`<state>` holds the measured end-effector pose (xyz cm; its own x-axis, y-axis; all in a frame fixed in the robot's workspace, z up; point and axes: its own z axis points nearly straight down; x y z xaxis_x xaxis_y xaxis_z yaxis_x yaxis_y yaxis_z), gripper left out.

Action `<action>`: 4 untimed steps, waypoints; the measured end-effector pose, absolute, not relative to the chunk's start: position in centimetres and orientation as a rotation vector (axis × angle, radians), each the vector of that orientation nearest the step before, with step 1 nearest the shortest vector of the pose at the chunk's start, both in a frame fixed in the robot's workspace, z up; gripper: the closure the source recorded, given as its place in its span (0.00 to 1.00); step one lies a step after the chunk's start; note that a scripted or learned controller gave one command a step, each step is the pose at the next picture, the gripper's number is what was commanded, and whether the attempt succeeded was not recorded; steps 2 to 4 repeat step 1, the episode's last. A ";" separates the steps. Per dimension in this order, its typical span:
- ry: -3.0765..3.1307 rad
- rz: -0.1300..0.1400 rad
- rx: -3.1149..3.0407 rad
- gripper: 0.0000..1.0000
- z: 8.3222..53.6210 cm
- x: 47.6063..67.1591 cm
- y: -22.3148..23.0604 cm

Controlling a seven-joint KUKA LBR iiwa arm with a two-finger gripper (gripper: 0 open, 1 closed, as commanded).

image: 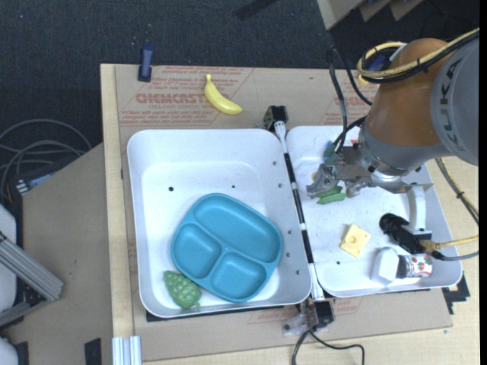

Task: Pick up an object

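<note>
Jaws sit low in the far-left part of the right shallow white bin [348, 277], just above the small green plastic pea pod [332, 197]. You can't tell if they're released or clenched; nothing shows between them. Pod looks light, stiff, thin and likely slick, so pinch it across its narrow middle. Yellow foam cheese wedge [355, 241] lies nearer, apart from it

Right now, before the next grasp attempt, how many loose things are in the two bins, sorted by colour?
Blue: 1, the divided plate in the left bin.
Green: 2, the bumpy toy in the left bin and the small piece in the right bin.
Yellow: 1, the wedge.
White: 1, the labelled container.
Total: 5.
</note>
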<state>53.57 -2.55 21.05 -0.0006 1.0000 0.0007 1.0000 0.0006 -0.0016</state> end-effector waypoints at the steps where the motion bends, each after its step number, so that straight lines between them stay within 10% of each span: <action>1: -2.219 0.002 -2.220 1.00 20.7 51.8 -1.6; 4: -2.219 0.002 -2.220 1.00 20.7 51.8 -1.6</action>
